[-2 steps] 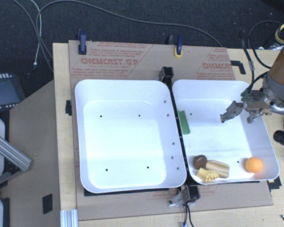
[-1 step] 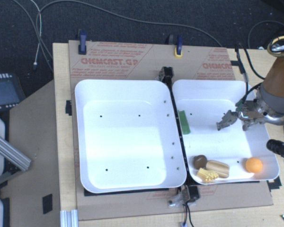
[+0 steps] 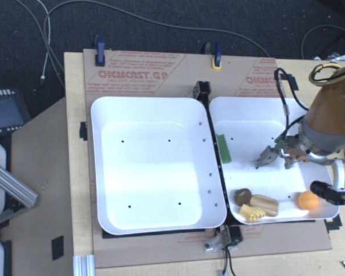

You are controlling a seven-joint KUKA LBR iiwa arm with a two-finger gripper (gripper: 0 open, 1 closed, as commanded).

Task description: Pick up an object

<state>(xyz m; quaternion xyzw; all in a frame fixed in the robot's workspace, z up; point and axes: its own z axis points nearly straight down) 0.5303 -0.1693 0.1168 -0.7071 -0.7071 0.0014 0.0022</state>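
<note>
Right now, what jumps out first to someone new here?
The arm, grey with an orange band, reaching in from the right over the right bin, its gripper low above the bin floor. Then the cluster along that bin's near edge: orange ball, wooden block, yellow piece, brown piece. A green bar lies by the divider.

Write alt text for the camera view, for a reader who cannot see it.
A grey and orange robot arm reaches from the right, its gripper over the right white bin, nothing visibly between its fingers. Along that bin's near edge lie a brown piece, a tan block, a yellow piece and an orange ball; a green block lies beside its left wall.
</note>
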